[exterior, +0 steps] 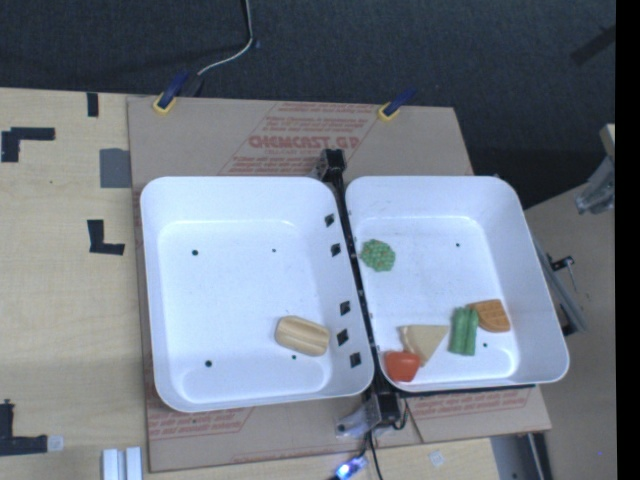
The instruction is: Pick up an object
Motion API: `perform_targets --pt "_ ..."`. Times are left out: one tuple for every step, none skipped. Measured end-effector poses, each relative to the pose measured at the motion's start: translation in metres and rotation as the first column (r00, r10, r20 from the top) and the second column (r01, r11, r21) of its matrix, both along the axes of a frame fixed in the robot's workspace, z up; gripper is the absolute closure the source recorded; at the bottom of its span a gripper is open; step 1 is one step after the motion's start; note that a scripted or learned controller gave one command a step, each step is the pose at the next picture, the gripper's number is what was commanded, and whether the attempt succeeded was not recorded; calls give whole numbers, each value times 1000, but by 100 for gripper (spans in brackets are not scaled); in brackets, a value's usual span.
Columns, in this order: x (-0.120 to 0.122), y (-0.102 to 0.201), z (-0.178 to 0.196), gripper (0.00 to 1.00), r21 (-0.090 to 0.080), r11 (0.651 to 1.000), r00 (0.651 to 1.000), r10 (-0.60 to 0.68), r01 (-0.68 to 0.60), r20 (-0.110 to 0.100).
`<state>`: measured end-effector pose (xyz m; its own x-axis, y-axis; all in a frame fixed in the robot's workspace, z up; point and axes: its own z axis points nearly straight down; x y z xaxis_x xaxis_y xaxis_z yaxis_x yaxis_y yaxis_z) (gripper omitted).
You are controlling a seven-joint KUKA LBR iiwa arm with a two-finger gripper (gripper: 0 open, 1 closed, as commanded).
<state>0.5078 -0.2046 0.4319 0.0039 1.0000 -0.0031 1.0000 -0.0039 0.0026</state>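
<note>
The left white bin point(160, 268) holds one tan bread roll point(301, 335) near its front right corner. In the right white bin point(520, 268), a green broccoli floret point(377, 256) lies near the left wall. Along that bin's front edge sit a red tomato-like piece point(402, 366), a pale yellow wedge point(425, 340), an upright green piece point(463, 331) and an orange piece point(491, 315). The green and orange pieces touch each other, and the red piece touches the wedge.
Both bins rest on a cardboard sheet point(300, 138) held by two blue-and-yellow clamps point(170, 93) at the back. Black clips point(345, 308) line the seam between the bins. A pale grey part point(600, 183) juts in at the right edge, clear of the bins.
</note>
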Motion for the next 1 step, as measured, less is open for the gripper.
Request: perform_targets --pt "12 13 -140 100 7 1000 1000 5 -5 -15"
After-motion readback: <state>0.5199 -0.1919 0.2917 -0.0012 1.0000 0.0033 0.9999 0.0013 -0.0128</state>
